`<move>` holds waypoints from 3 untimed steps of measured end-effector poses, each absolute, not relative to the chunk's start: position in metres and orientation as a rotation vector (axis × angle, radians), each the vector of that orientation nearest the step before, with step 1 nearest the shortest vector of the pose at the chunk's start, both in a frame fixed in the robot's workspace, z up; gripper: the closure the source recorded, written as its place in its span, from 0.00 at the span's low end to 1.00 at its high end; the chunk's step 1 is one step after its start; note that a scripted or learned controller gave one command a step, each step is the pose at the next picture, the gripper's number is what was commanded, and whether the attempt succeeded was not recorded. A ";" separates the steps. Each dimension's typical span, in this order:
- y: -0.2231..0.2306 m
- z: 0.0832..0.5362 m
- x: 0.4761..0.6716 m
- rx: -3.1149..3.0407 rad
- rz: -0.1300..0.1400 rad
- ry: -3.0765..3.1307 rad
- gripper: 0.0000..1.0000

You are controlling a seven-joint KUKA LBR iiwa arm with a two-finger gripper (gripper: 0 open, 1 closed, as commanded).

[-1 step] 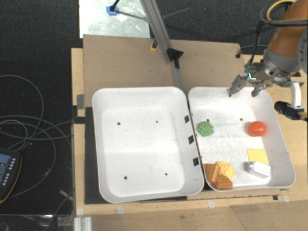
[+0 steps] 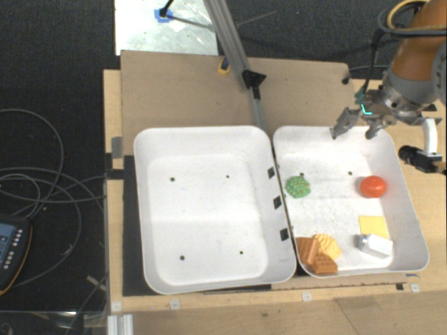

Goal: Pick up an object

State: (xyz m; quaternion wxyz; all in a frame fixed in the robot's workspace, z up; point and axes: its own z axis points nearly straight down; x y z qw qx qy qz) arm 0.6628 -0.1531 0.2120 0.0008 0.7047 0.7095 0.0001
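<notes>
- Two white bins side by side on the brown tabletop (image 2: 181,89); left bin (image 2: 202,208) mid-frame, right bin (image 2: 318,152) right of it, their inner rims touching, black clips along the join.
- Grey arm with orange band at upper right; gripper (image 2: 357,127) sits over the upper edge of the right bin, jaws spread apart, nothing between them.
- Green bumpy ball (image 2: 298,185) in the right bin, left side, near the dividing rim, well apart from the jaws.
- Red-orange round object (image 2: 373,186) in the right bin, right side, below the gripper, not touched.
- Yellow flat square (image 2: 373,225) lower right of that bin; small white-grey block (image 2: 374,245) just below it, touching or nearly so.
- Orange-brown ridged piece (image 2: 319,252) at the bin's bottom edge, against the lower rim, near the left corner.
- Middle of the right bin is bare white floor, open room between the green ball and the red one.
- Grey slanted pole (image 2: 227,30) runs from top centre down to the bins' upper join, left of the gripper, apart from it.
- Black cables (image 2: 42,180) loop on the dark floor at left; dark handheld device (image 2: 10,246) at lower left edge.
- Pale sheet with blue tape (image 2: 165,15) at upper left, behind the tabletop.
</notes>
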 end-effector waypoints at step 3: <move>-0.143 0.091 0.660 2.214 0.000 2.227 0.00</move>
